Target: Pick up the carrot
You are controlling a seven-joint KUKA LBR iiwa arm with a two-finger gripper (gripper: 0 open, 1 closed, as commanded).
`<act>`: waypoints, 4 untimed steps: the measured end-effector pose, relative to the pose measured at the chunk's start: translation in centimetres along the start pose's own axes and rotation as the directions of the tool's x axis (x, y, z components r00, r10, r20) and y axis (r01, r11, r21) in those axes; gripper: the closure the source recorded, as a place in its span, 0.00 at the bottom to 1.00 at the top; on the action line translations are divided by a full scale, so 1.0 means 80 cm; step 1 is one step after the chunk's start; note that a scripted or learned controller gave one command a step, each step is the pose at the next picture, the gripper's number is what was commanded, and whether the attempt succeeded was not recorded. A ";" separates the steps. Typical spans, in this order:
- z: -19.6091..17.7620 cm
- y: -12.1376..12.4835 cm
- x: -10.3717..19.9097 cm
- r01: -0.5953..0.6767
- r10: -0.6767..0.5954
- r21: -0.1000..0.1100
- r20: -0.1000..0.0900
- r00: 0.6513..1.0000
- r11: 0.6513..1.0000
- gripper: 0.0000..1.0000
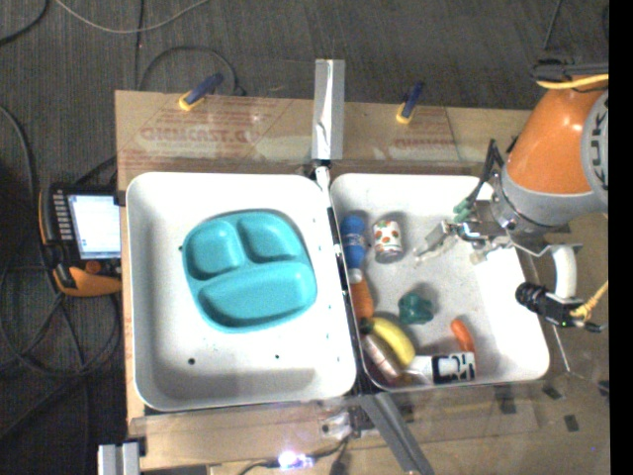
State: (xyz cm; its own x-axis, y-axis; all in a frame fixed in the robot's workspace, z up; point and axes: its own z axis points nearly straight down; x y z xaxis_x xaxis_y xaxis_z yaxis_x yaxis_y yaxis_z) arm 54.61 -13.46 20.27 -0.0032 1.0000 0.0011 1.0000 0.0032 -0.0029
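Bench carrying two white bins; right bin (514,265) holding clutter. Carrot (461,332) lying near its front right, beside green lump (416,307), banana (393,341). Gripper (442,237) hovering above bin's rear, nothing between fingers; spread unclear. Teal tray (250,269) sitting in left bin.

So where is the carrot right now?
The carrot lies in the right bin, near its front right corner, just right of the teal object and above the black-and-white item.

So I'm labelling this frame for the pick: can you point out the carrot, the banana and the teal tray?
carrot (462,333): camera view, middle of the orange body.
banana (394,340): camera view, middle of its yellow curve.
teal tray (259,291): camera view, floor of the large compartment.
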 end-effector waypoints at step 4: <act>0.026 -0.078 0.085 -0.410 0.410 0.001 0.002 0.912 0.912 1.00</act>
State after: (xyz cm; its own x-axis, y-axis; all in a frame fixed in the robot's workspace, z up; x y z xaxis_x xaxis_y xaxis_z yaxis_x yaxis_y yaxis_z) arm 48.32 -6.64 18.24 0.4071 0.9134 -0.0023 0.9134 -0.4071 -0.0039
